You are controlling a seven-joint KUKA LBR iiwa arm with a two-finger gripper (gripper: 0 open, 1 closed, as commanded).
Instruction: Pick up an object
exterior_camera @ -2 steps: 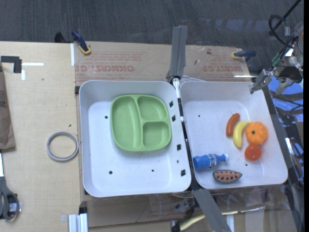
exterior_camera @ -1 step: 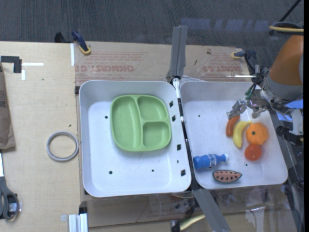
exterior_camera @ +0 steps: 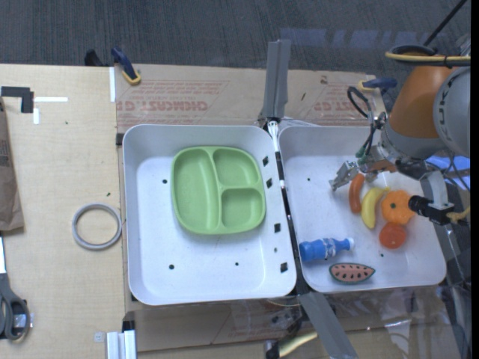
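- Nearest me, watermelon slice (exterior_camera: 352, 272) lies beside blue bottle (exterior_camera: 324, 249) in right bin (exterior_camera: 314, 178).
- I see gripper (exterior_camera: 349, 176) spread narrowly, touching sausage (exterior_camera: 355, 193), holding nothing.

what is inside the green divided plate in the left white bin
Nothing shows in the green divided plate; all three compartments look bare. The bin floor beneath it is covered.

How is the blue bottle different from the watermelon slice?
The blue bottle is blue with a white cap; the watermelon slice is red with dark seeds. The bottle is a long tube; the slice is a flat half-moon. The bottle lies farther from the front rim. Both lie in the right bin.
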